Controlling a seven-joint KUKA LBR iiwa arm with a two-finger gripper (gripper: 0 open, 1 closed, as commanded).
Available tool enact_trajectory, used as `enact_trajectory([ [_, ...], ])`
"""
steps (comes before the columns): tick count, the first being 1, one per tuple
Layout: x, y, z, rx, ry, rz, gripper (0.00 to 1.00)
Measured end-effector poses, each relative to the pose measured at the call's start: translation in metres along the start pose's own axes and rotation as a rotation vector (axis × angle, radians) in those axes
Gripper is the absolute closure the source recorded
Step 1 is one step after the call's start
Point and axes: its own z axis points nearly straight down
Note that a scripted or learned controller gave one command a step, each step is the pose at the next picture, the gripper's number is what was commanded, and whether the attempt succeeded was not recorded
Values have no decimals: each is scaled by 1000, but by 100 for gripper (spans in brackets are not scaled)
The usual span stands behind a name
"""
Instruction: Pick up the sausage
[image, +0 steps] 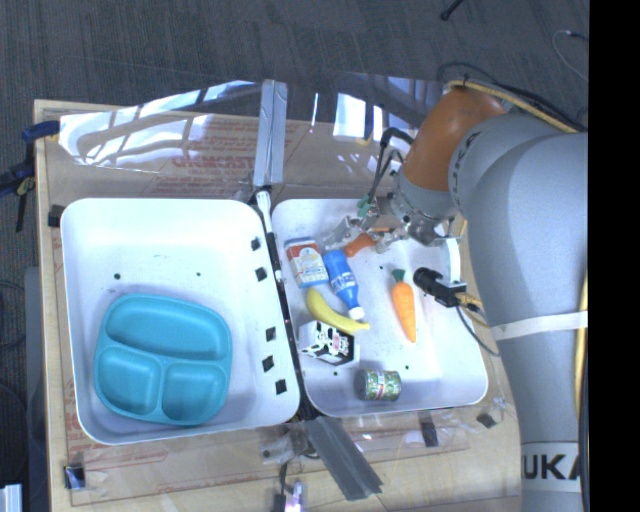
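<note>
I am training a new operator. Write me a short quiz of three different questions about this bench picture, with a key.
1. True or false: the blue divided tray lies in the same bin as the carrot.
2. Which item lies nearest the front rim of the right bin? A) the banana B) the small green can C) the blue bottle
3. Fill in: the gripper is over the ____ part of the right bin, beside a reddish-orange item that may be the sausage.

Key
1. False: the tray is in the left bin, the carrot in the right one.
2. B
3. Back (far)
</note>
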Motion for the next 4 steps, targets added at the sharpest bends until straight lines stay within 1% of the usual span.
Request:
enact_trajectory([
  [1, 1, 0, -10, 4, 1, -5, 100],
  [2, 39, -11, -107, 2, 0, 176, 100],
  [3, 40, -11, -116, 4, 0, 171, 100],
  [4, 40, -11, -116, 5, 0, 171, 0],
])
